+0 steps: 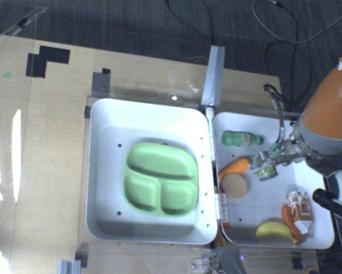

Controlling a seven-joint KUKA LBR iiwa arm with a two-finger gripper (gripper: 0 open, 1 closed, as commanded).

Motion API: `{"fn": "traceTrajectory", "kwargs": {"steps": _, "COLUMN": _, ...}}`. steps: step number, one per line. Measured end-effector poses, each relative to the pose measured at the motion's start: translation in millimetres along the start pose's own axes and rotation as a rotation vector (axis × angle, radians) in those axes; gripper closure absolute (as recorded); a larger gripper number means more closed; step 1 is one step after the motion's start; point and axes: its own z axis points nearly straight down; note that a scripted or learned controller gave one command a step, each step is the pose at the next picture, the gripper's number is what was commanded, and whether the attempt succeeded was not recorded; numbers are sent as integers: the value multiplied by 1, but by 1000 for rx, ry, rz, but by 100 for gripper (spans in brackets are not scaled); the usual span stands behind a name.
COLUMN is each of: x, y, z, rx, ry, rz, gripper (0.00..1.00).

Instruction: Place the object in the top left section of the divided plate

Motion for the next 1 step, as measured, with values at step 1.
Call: {"fn": "traceTrajectory", "kwargs": {"steps": 1, "x": 18, "y": 11, "z": -81, "rx": -2, "ry": -1, "rz": -64, "gripper": 100}}
